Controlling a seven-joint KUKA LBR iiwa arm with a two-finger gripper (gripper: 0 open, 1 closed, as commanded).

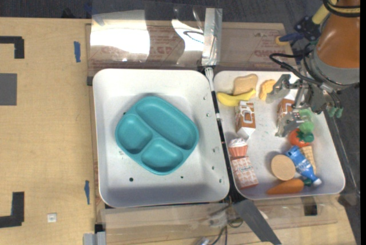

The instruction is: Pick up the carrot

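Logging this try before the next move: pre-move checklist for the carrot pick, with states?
1. Carrot in view, right bin's near edge: ok.
2. End effector over carrot: not ok, it sits farther back in the bin.
3. Carrot top free: ok, though a round disc and blue packet crowd it.
4. Carrot between fingers: not ok, it lies apart from them.
5. Finger state: cannot tell.
6. Teal tray in left bin, off the path: ok.
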